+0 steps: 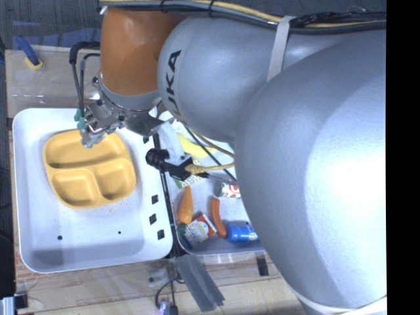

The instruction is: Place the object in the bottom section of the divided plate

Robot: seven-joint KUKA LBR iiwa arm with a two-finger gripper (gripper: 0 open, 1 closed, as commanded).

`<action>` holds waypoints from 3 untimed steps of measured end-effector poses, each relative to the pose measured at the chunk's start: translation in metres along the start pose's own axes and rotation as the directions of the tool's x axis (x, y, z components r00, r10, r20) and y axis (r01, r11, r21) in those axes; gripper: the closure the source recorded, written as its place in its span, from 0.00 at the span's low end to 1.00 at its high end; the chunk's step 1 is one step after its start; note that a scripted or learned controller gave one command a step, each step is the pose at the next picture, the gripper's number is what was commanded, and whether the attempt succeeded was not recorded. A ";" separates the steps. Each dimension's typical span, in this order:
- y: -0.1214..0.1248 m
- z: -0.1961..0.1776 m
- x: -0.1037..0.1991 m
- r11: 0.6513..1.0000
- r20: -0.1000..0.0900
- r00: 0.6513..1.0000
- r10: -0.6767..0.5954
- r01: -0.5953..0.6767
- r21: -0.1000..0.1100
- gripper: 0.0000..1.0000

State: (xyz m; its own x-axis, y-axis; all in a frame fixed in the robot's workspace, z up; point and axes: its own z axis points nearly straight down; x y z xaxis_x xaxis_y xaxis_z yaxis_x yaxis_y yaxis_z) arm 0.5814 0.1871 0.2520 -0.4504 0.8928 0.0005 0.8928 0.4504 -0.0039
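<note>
We see claw (90, 135) hovering over top edge of yellow divided plate (88, 172) in left bin (39, 241). Can't tell how far open it is, or if it's got anything, too small and dark. Below-right of claw, in right bin: orange carrot-like piece (186, 207), sausage (218, 216), blue item (240, 233). Which one's our object, can't say.

The plate (88, 172) — yellow, divided into one long section and two smaller ones — lies flat in the left bin (39, 241), toward its upper half, all sections bare.
</note>
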 end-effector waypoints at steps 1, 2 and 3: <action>0.005 -0.011 -0.018 0.936 0.003 0.936 -0.353 0.353 -0.003 1.00; 0.005 -0.011 -0.019 0.936 0.003 0.936 -0.352 0.352 -0.003 0.00; -0.062 -0.010 0.003 0.915 0.002 0.915 -0.404 0.404 -0.002 0.00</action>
State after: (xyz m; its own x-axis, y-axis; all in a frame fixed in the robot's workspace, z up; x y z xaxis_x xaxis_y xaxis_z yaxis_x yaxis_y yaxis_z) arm 0.5250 0.1620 0.2618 -0.7725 0.6350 0.0004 0.6350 0.7725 -0.0018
